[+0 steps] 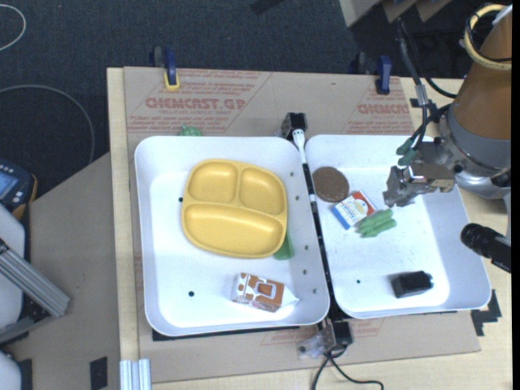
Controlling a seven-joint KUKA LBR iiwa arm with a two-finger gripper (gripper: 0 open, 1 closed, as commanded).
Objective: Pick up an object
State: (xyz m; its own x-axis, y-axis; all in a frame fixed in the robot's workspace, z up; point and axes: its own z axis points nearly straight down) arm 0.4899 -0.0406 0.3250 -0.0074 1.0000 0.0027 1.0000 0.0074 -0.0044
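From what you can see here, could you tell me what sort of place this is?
Probably a robotics lab bench: two white bins clamped on a board, a robot arm over them, loose cables on the floor.

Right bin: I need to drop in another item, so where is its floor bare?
The right bin is bare between the green piece and the black block, and along its near-left corner. Crowded: the far-left part, where brown disc, small packet and gripper cluster.

Arm point(487, 96) reaches in from right, orange band above grey wrist; gripper point(400, 192) points down-left, hanging low.
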